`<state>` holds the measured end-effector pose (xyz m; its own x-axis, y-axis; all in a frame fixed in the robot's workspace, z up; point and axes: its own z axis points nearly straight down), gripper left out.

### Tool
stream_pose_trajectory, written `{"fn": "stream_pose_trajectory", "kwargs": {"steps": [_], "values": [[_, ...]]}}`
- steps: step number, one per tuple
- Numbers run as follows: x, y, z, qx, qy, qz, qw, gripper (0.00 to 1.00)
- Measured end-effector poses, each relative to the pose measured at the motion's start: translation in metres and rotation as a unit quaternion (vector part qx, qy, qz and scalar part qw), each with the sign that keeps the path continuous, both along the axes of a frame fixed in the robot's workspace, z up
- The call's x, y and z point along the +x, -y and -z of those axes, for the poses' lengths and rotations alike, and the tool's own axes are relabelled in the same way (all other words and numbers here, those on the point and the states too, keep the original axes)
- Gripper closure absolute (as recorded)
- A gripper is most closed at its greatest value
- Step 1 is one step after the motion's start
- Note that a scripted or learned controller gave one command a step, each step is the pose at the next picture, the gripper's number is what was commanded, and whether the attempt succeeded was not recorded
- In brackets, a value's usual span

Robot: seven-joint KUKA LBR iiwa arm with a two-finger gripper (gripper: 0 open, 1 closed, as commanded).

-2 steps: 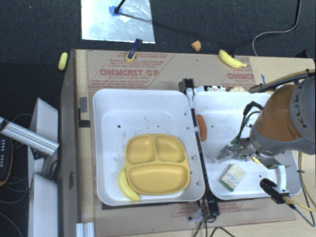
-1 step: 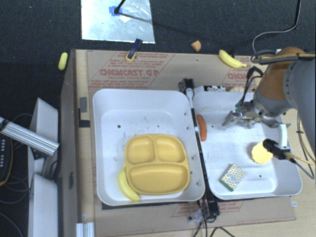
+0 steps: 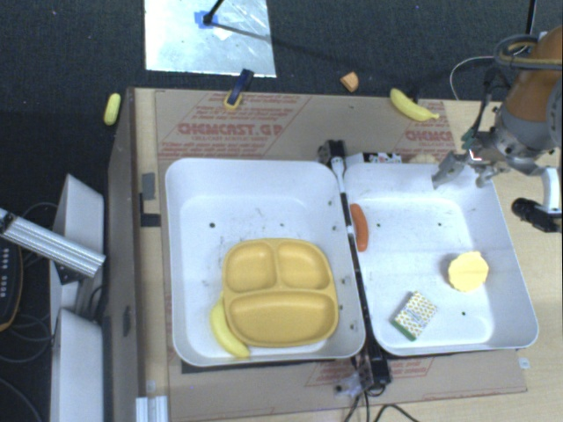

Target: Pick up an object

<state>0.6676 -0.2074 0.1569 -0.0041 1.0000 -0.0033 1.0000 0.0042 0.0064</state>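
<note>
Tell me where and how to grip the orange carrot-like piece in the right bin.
Grip the orange piece across its narrow middle, coming straight down. It lies flat and slender, running lengthwise along the right bin's left wall, so close the pincer across its short width. The wall sits very near, probably leaving little room for the wall-side finger.

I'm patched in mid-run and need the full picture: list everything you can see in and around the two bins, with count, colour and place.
bins: 2, white, side by side on the bench
divided plate: 1, yellow, left bin, near front
banana: 1, yellow, left bin, beside plate's front-left edge
carrot-like stick: 1, orange, right bin, along its left wall
round block: 1, yellow, right bin, right side
patterned box: 1, green-white, right bin, front
second banana: 1, yellow, bench behind right bin
claw: 1, grey, above right bin's back-right corner
</note>
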Motion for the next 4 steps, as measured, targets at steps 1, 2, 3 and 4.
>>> {"fn": "stream_pose_trajectory", "kwargs": {"steps": [1, 2, 3, 4], "values": [[-0.075, -0.001, 0.073, 0.0015, -0.003, 0.001, 1.0, 0.0], [-0.119, -0.001, 0.073, 0.0013, -0.003, 0.002, 1.0, 0.0], [-0.169, -0.001, 0.073, 0.0016, -0.003, 0.002, 1.0, 0.0], [-0.167, -0.001, 0.062, 0.0013, -0.001, 0.002, 1.0, 1.0]]}}
